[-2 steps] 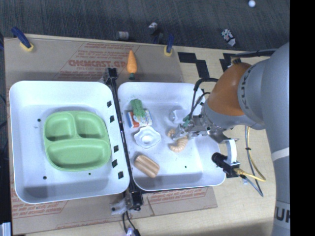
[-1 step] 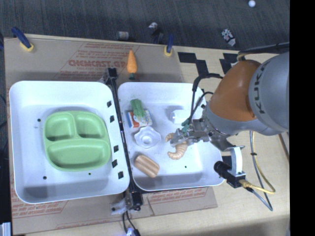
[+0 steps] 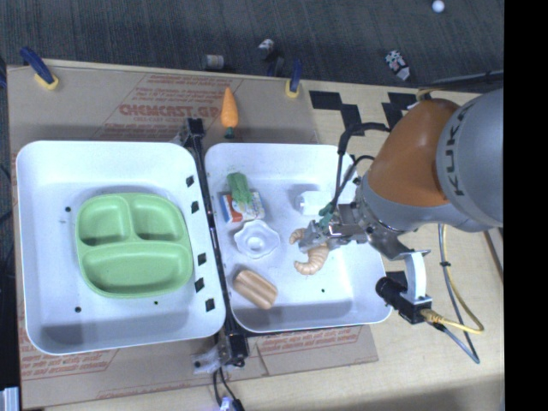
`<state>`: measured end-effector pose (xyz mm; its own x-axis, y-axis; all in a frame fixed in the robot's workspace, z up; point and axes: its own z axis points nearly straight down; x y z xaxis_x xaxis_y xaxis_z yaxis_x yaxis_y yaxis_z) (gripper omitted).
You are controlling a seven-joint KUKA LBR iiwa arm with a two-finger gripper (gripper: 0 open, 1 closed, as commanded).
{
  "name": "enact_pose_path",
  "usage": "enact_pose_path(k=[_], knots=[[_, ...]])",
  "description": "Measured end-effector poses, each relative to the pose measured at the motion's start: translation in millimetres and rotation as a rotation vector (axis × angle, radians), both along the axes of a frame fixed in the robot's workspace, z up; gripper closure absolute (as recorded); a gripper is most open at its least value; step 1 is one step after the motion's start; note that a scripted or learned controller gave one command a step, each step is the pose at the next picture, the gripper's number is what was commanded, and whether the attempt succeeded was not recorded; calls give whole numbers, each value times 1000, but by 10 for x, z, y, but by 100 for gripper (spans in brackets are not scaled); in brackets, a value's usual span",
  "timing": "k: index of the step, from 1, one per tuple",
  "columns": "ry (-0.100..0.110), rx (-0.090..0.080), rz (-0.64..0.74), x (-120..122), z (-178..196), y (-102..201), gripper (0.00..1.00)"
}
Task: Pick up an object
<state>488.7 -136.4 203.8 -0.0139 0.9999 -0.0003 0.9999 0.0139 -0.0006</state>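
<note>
Bread roll point(image 3: 255, 288) sits at front of the right bin point(image 3: 282, 319), below-left of gripper point(image 3: 323, 232). Croissant point(image 3: 312, 259) lies right under the gripper, touching or nearly so; can't tell if fingers are open or clamped on it. Clear plastic cup point(image 3: 255, 240) just left. Green-topped packet point(image 3: 241, 197) up-left. Green divided plate point(image 3: 133, 244) far left, in the other bin point(image 3: 43, 229).

Green divided plate point(image 3: 133, 245) in left bin point(image 3: 38, 315), croissant point(image 3: 312, 260) at gripper point(image 3: 318, 234) in right bin point(image 3: 342, 311)
</note>
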Motion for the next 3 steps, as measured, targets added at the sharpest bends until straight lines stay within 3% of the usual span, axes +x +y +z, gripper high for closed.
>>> enact_pose_path(k=[2,3], knots=[[-4,-2,11,30,209,4,100],[2,1,-5,-120,-123,1021,100]])
